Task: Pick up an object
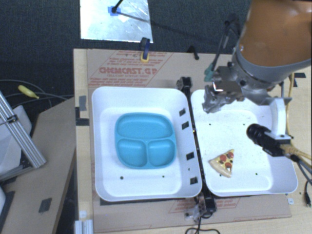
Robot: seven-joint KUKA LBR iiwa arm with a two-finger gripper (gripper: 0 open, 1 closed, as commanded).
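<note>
A toy pizza slice [224, 162] with red dots lies in the right bin [243, 184], near its front left part. My gripper [213, 103] hangs over the far left corner of that bin, well behind the slice and apart from it. Nothing shows between its fingers. A blue divided plate [145, 140] rests in the middle of the left bin [105, 130].
The two white bins sit side by side on a cardboard sheet [126, 67], with a black-clipped divider [190, 130] between them. A shiny metal sheet [114, 13] lies beyond the bench. An aluminium frame [19, 135] stands at the left.
</note>
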